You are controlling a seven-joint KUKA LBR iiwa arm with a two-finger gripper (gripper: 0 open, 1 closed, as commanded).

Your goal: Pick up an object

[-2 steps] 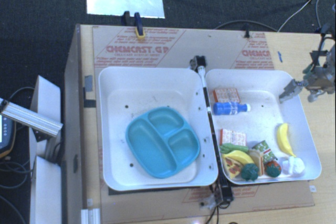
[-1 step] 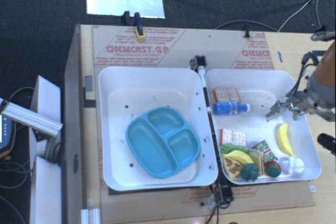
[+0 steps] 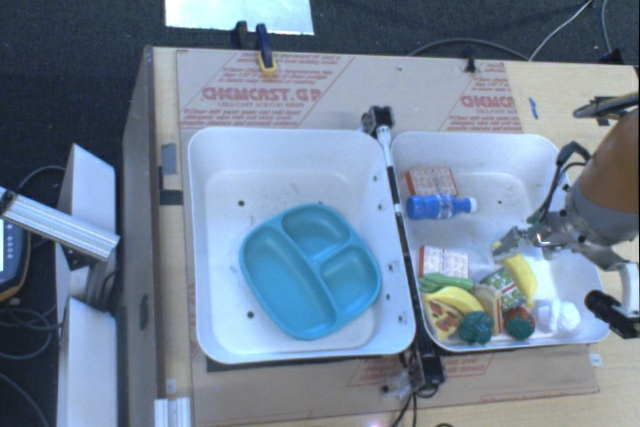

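The right bin (image 3: pixel 480 153) holds several toy foods. An orange-and-white box (image 3: pixel 432 181) and a blue bottle (image 3: pixel 440 207) lie toward its far left. A second small box (image 3: pixel 444 262), a banana (image 3: pixel 455 298), a pizza slice (image 3: pixel 443 320), a green broccoli piece (image 3: pixel 476 326), a red strawberry (image 3: pixel 518 323) and a small carton (image 3: pixel 499 295) crowd its near edge. My gripper (image 3: pixel 516 241) hangs over the right half of this bin, just above a yellow piece (image 3: pixel 521 275). I see nothing held in it.
The left bin (image 3: pixel 215 215) carries a blue compartment plate (image 3: pixel 310 270). A divider rail (image 3: pixel 392 205) runs between the bins. A white lump (image 3: pixel 556 316) sits in the right bin's near right corner. The arm (image 3: pixel 610 180) and its cables cover the bin's right side.
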